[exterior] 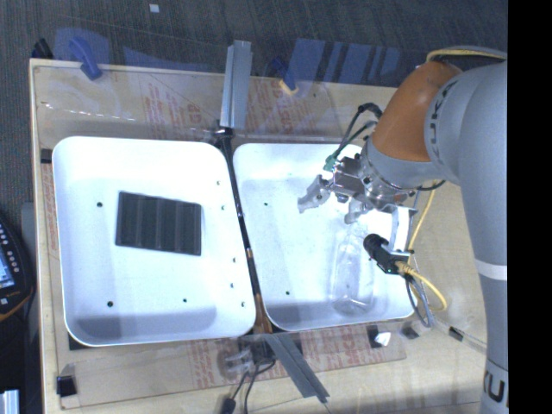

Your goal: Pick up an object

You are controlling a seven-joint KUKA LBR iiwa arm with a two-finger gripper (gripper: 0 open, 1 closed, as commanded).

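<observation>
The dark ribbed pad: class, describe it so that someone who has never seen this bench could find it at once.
Start at the two white bins lying side by side and take the left bin, away from the arm. The dark ribbed pad lies flat near its middle. It is a dark rectangle with lengthwise ridges, unlike the clear bottle in the right bin.

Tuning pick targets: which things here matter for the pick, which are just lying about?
In play:
- clear bottle, right bin
- gripper, above that bin

Lying about:
- dark ribbed block, left bin
- blue clamps on bench's far edge
</observation>
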